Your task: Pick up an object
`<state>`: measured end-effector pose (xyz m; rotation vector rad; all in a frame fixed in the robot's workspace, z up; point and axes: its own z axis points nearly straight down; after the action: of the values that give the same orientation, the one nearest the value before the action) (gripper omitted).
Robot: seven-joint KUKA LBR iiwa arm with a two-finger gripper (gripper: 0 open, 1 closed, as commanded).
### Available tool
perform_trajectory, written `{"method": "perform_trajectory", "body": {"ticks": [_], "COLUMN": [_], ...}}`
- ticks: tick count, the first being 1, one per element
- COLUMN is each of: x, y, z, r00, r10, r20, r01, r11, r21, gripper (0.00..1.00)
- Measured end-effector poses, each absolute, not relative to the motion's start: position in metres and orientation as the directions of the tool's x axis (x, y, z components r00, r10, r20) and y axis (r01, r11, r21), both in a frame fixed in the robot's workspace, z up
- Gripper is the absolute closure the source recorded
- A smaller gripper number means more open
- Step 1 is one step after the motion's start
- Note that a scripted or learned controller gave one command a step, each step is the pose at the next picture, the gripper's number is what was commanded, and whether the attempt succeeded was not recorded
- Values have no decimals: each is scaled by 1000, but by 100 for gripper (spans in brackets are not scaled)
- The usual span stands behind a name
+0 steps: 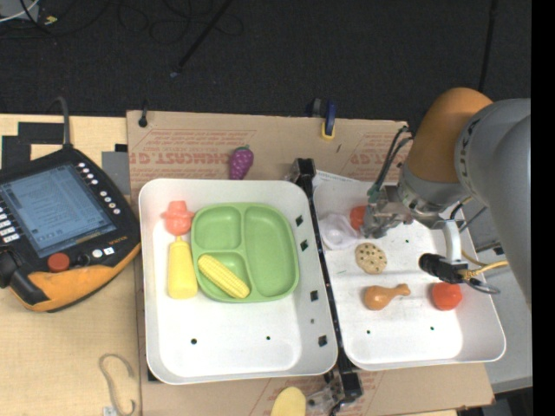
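Landmark: cookie, a pale, dark-speckled disc lying flat on the floor of the right bin.
End effector: low over the right bin, just above the cookie towards the bin's far wall; I cannot tell whether it is spread or pressed together, and nothing shows pinched in it.
Arm: grey with an orange band, coming in from the view's right of the cookie and bending down to the end effector.
Red piece: small, up and slightly to the view's left of the cookie, right beside the end effector; I cannot tell if they touch.
Clear piece: see-through, just to the view's left of the cookie, near the bins' shared edge.
Drumstick: tan, just below the cookie, lying on its side.
Tomato: red and round, below the cookie and to its right in the view, apart from the drumstick.
Left bin: across the shared edge from the cookie.
Green plate: divided, level with the cookie, in the left bin.
Corn cob: yellow, on the plate's near compartment.
Yellow bottle: past the plate from the cookie, touching the plate's rim.
Pink-red toy: just above the bottle.
Purple thing: on the cardboard, beyond the left bin's far wall.
Control pendant: on the worktop, farthest from the cookie to the view's left.
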<state>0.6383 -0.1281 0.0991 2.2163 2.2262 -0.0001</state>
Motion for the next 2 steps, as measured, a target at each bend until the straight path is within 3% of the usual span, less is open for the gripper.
{"method": "perform_trajectory", "body": {"ticks": [2], "x": [640], "y": [-136], "z": [213], "r00": [1], "r10": [1000], "r20": [0], "r01": [1000], "r11": [-1], "r21": [5], "gripper": [100]}}
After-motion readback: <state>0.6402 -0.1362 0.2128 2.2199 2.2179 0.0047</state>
